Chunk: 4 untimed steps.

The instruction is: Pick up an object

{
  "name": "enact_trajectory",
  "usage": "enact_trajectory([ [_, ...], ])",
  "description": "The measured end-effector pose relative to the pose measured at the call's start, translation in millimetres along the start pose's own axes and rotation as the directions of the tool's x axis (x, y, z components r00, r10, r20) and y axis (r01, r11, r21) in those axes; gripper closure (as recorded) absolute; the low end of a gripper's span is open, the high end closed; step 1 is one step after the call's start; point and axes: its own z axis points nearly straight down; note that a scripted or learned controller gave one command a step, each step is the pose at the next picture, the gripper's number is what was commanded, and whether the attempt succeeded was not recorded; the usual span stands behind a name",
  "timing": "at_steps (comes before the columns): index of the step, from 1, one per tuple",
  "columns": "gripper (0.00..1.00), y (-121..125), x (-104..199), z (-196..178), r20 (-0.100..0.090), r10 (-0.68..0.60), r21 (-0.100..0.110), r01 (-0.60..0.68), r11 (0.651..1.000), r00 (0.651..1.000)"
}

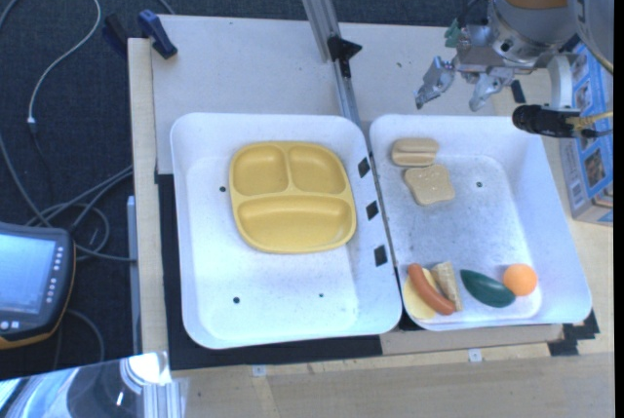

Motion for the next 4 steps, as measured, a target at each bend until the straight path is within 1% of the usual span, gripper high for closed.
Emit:
enact_trajectory([
  [1,0.0,0,0,0,0.0,0.0,0.0,0.0,1.0,1.0],
  [2,0.0,-2,-5,62,0.001,0.002,0.006,-0.002,1.0,1.0],
  [3,0.0,-11,-2,109,0.0,0.001,0.006,-0.001,1.0,1.0],
  [4,0.0,-11,-6,153,0.0,0.002,0.006,-0.002,1.0,1.0],
])
